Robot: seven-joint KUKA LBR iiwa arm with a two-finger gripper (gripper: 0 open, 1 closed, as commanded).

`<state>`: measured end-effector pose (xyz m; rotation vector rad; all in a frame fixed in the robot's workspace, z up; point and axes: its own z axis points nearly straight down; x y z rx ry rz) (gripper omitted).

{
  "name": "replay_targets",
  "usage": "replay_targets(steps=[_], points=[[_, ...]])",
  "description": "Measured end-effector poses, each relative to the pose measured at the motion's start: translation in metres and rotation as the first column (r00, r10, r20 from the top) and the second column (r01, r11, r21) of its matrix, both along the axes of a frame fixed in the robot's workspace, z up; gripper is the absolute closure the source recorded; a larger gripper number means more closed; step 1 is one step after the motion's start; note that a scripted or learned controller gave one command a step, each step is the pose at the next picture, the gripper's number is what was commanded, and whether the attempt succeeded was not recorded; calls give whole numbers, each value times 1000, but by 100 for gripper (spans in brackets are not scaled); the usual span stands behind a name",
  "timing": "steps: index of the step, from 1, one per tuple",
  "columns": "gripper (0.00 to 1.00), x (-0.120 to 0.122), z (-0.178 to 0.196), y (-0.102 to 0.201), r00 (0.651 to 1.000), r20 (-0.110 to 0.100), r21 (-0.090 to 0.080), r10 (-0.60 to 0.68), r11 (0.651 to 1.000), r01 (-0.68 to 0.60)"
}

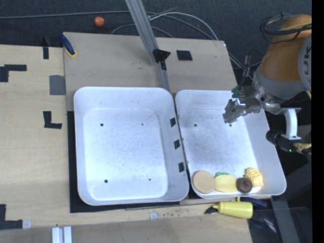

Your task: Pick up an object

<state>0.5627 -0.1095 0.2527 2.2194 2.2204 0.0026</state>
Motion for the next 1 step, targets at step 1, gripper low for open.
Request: replay_targets(steps=[1], points=[[100,-19,-12,50,1000,-4,1,3,1000,-3]])
